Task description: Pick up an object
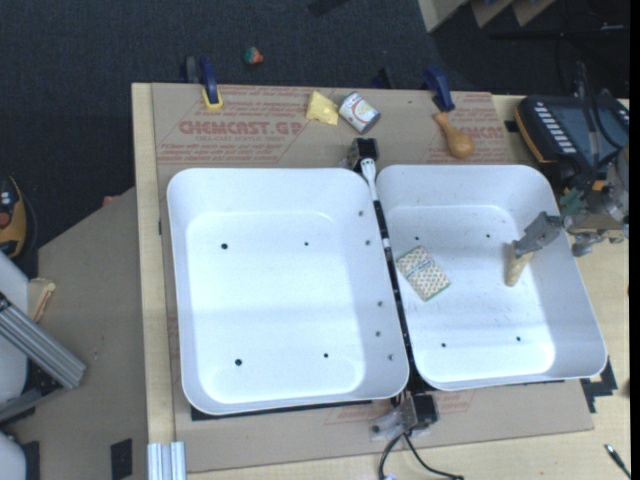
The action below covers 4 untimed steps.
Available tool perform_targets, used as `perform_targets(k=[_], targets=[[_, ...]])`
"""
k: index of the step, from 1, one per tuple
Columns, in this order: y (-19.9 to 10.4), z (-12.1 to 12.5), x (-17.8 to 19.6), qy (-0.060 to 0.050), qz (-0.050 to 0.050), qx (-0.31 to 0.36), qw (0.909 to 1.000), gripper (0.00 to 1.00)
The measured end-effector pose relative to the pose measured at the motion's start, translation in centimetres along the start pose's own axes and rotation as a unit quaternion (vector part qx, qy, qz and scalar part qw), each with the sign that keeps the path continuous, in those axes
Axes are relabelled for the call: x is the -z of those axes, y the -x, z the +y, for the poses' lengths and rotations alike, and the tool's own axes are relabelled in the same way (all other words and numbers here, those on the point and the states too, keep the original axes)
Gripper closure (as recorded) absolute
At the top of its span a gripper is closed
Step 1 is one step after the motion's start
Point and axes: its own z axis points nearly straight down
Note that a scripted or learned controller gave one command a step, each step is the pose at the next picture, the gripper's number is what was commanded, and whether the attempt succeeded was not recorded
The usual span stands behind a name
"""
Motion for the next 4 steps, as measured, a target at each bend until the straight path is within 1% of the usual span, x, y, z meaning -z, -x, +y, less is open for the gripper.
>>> perform_targets(k=[1, 2, 3, 4], targets=[[0.0, 0.1, 1.1, 0.002, -0.001, 0.0, 1.0, 1.0], [-8.7, 3.0, 18.5, 0.012, -0.001, 0.006, 0.9999, 1.0], [-15.0, 5.3, 10.4, -0.002, 0.001, 0.002, 1.0, 1.0], [-20.0, 4.4, 25.8, 0.011, 0.001, 0.003, 0.9999, 1.0]])
